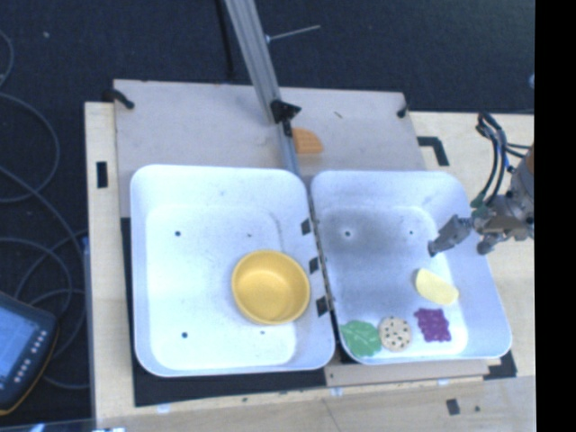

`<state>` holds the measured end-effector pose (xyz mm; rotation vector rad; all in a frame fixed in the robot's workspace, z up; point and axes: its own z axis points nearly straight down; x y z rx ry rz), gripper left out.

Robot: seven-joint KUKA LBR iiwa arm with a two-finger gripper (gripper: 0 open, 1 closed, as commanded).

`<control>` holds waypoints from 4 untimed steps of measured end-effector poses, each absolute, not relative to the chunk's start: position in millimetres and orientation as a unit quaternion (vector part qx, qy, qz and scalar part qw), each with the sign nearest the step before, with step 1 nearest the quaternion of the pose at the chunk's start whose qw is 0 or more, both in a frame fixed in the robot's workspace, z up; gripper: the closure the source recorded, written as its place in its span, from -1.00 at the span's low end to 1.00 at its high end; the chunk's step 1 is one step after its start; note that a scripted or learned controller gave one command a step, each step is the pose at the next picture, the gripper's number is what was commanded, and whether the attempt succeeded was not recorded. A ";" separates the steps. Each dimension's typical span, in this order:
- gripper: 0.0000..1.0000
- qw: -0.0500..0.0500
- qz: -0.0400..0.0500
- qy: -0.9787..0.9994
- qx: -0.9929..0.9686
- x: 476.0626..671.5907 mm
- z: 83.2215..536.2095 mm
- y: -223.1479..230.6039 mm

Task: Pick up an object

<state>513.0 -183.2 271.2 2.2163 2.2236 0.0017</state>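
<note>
Worktop's right bin (468,205): hand (450,238), finger state indeterminable, hovers above yellow piece (436,286); approach stage, descent required next.

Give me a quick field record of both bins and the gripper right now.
left bin: yellow bowl, upright
right bin: yellow piece, green piece, cookie, purple piece, along near edge
gripper: over right bin's right side, above the yellow piece, nothing seen between its fingers
behind bins: orange item

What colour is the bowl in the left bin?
Yellow; the bowl shows plainly in the camera view.
</note>
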 end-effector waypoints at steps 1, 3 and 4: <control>-1.00 0.001 0.001 0.708 0.706 513.0 271.3 -183.4; -1.00 -0.001 -0.001 0.706 0.708 510.0 164.4 -174.8; -1.00 -0.001 -0.002 0.706 0.708 518.4 114.6 -179.6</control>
